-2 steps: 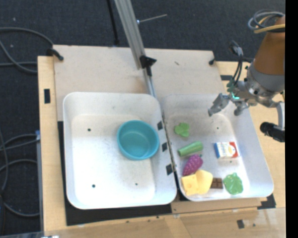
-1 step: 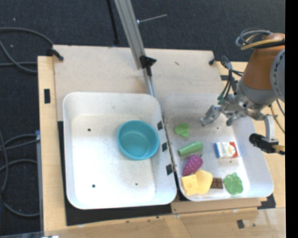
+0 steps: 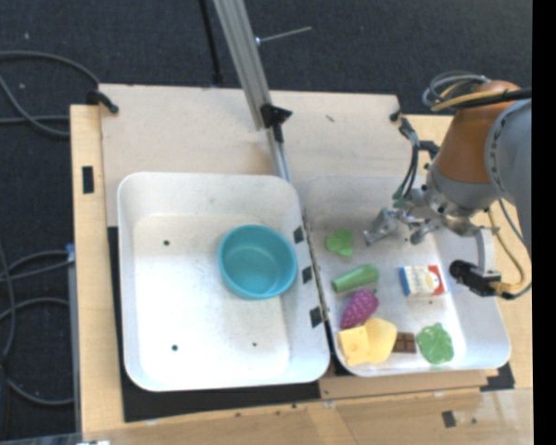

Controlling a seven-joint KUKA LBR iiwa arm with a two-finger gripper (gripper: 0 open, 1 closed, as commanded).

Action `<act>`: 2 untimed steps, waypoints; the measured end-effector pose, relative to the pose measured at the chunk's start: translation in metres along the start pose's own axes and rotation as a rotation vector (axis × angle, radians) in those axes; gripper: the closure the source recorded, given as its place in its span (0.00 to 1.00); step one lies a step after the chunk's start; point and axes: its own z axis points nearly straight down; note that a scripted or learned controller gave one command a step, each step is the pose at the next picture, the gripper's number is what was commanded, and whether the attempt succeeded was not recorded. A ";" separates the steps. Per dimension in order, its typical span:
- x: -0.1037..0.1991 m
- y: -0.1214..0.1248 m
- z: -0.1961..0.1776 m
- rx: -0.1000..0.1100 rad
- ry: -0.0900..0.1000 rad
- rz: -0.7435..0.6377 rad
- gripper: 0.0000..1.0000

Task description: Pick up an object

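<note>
My gripper [image 3: 394,230] hangs over the upper middle of the right bin [image 3: 482,341], its two fingers spread open with nothing between them. Below and left of it lie a small green toy [image 3: 339,243], a green cylinder [image 3: 354,277] and a purple grape bunch [image 3: 360,308]. A white, red and blue box [image 3: 420,280] sits right of centre, just below the gripper. Along the bin's front lie a yellow cheese block [image 3: 368,341], a small brown piece [image 3: 404,343] and a green leafy toy [image 3: 435,343].
The left bin [image 3: 157,341] holds a blue bowl [image 3: 257,260]. A slanted metal rail [image 3: 246,54] crosses the bench behind the bins. The arm and its cables fill the right side above the right bin.
</note>
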 end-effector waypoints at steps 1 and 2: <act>-0.002 0.000 0.021 -0.001 -0.001 0.003 0.00; -0.002 0.001 0.008 -0.006 0.000 0.003 1.00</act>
